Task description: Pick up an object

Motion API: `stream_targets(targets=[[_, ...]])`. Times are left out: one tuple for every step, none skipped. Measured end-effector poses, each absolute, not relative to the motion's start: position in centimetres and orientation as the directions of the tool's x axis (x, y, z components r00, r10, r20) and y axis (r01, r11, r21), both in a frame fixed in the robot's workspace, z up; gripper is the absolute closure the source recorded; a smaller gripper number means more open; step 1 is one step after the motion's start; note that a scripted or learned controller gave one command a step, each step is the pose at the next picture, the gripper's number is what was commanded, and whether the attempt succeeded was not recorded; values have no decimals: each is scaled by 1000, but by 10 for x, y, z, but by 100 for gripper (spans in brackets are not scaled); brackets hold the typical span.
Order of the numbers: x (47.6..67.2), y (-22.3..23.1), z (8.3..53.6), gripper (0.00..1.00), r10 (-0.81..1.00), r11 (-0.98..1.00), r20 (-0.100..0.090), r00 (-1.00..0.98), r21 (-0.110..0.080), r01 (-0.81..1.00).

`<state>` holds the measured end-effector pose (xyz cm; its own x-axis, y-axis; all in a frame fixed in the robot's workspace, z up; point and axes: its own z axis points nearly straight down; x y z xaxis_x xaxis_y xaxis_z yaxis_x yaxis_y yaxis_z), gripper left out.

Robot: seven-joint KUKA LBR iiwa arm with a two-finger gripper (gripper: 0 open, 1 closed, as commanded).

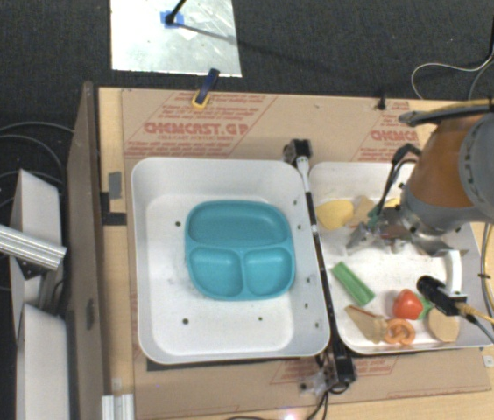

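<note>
The right bin (343,182) holds several small items. A pale yellow rounded piece (335,213) lies near the bin's left wall. A green block (352,283) lies slantwise further forward. A red tomato-like piece (408,304), an orange ring (398,332) and two tan wedges (367,322) (444,327) sit along the front. My gripper (375,232) is low inside this bin, just right of the yellow piece and behind the green block. Nothing is seen held in it.
The left bin (168,191) holds a teal divided plate (240,248). A divider rail (310,226) runs between the bins, close to the yellow piece. The grey arm with its orange band (444,169) reaches over the right bin's back right part.
</note>
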<state>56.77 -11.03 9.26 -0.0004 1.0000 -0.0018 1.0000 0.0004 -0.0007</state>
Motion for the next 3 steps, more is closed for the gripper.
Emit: stream_targets(targets=[[624,-164,85,0,1000,1,-4,-1,6,1000],[669,-159,87,0,1000,3,2,-3,-9,1000],[670,-179,133,0,1000,2,-3,-2,8,1000]])
